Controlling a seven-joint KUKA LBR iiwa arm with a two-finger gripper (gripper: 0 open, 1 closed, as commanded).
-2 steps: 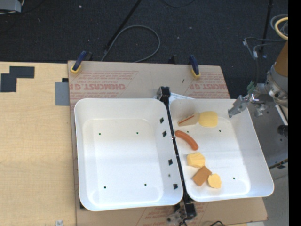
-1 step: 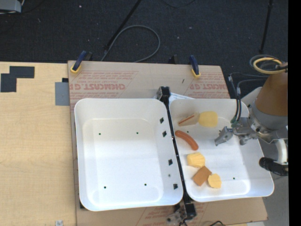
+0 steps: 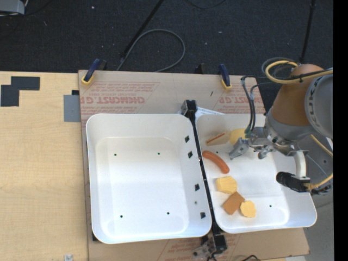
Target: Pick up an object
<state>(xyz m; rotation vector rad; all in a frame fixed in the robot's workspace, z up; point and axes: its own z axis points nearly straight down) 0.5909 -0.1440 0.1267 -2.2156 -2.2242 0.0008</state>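
The right bin (image 3: 293,213) holds several small food-like items. An orange sausage shape (image 3: 216,161) lies near the divider. Below it sit a yellow block (image 3: 227,185), a brown-orange wedge (image 3: 234,203) and a round yellow piece (image 3: 248,209). A thin orange stick (image 3: 215,138) lies at the bin's back, beside a pale yellow lump (image 3: 237,135). My gripper (image 3: 249,148) hangs low over the bin's back right part, just right of the yellow lump. Nothing shows between its fingers.
The left bin (image 3: 141,178) stands beside the right one, with a black divider clip strip (image 3: 196,162) between them. Both rest on a cardboard sheet (image 3: 141,94) held by yellow and blue clamps. The arm's grey and orange body (image 3: 296,107) covers the right bin's back right corner.
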